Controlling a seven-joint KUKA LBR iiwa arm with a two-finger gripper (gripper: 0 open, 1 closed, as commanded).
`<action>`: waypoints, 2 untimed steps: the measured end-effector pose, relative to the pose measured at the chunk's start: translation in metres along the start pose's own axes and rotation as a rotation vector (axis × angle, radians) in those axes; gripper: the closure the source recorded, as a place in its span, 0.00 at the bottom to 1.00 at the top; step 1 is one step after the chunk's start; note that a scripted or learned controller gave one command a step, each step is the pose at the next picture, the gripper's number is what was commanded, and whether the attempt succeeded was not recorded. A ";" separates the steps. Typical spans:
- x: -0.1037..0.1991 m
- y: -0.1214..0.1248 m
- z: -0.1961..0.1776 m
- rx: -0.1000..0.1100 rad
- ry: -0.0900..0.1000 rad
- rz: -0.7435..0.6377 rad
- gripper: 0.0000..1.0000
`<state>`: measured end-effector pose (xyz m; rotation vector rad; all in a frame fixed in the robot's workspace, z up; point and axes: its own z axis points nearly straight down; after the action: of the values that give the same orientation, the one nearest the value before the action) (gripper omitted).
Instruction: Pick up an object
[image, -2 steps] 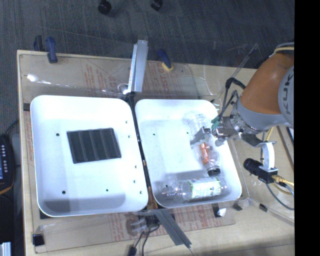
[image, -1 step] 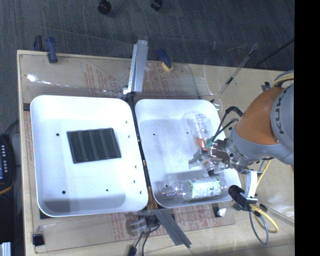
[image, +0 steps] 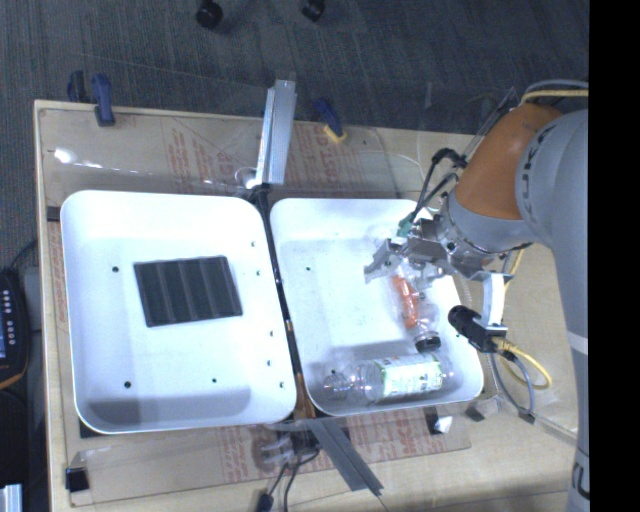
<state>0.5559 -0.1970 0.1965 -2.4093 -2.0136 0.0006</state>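
Observation:
In the right bin (image: 330, 260) a clear plastic bottle with a white label (image: 395, 379) lies on its side along the near wall. A smaller clear bottle with orange contents and a black cap (image: 412, 308) lies further back, toward the right wall. My gripper (image: 402, 262) hangs at the upper end of that small bottle, with the grey wrist and orange band behind it to the right. Its metal fingers (image: 381, 264) point left and down over the bin floor. Nothing shows between them.
The left bin (image: 90, 300) holds a dark ribbed rectangular pad (image: 188, 290). A metal bar (image: 275, 130) stands at the back between the bins. Blue clamps (image: 100, 97) sit on the bench's far edge. Cables (image: 520, 375) trail at the right.

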 end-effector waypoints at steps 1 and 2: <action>-0.005 0.003 -0.016 -0.001 -0.002 -0.219 0.00; -0.005 0.003 -0.016 -0.001 -0.002 -0.219 0.00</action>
<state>0.5578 -0.2024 0.2125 -2.1765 -2.2657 0.0018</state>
